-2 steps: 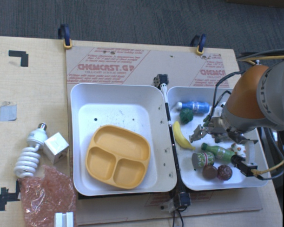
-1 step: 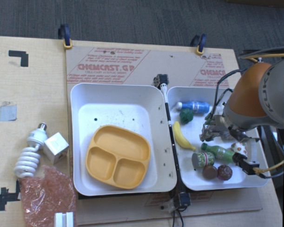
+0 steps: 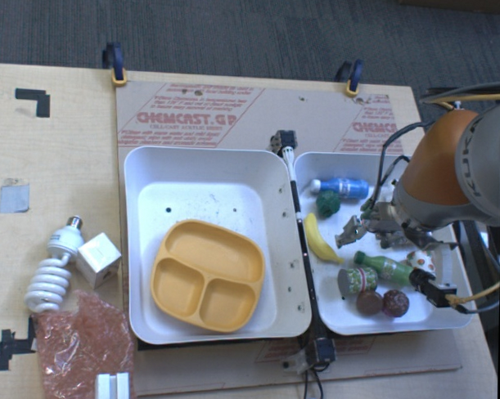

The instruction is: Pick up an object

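A: Since the green bottle (image 3: 384, 265) lies on its side in the right bin (image 3: 442, 320), long axis left-right, where's the gripper (image 3: 370, 225)?

B: Just above-left of it; finger spread unreadable, nothing seen held.

Robot lab bench: 2 white bins (image 3: 134, 231) on clamped board (image 3: 196, 111), grey-orange arm (image 3: 448, 161), loose cables (image 3: 313, 385), grey carpet (image 3: 240, 22).

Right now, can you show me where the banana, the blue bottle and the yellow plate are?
banana (image 3: 321, 240): camera view, middle of its curved body.
blue bottle (image 3: 349, 188): camera view, middle of its blue side.
yellow plate (image 3: 174, 299): camera view, its lower left rim.
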Controlling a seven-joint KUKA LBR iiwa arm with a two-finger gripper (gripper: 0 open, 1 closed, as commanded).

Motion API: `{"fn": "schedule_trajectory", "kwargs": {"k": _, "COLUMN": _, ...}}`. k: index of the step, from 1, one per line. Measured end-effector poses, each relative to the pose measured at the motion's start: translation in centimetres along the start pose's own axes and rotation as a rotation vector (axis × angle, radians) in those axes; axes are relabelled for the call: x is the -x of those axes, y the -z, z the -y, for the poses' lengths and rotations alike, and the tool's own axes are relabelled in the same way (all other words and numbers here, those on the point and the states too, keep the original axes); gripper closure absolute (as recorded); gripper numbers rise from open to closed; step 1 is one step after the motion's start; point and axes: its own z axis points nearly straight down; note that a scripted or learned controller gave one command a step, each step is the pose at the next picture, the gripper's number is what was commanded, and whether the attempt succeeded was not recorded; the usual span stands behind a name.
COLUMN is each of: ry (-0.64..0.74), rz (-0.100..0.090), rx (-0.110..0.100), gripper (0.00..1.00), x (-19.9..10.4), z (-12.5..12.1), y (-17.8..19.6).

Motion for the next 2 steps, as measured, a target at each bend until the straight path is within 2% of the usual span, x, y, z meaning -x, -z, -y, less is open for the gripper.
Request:
{"fn": "schedule_trajectory", "kwargs": {"k": 1, "ry": 0.001, "rz": -0.002, "rx": -0.008, "gripper": 0.0, "x": -0.69, "z": 3.72, "y": -2.15}}
{"fn": "schedule_trajectory", "kwargs": {"k": 2, "ry": 0.0, "rz": -0.001, "rx": -0.005, "gripper": 1.0, "x": -0.61, "z": 3.59, "y": -1.15}}
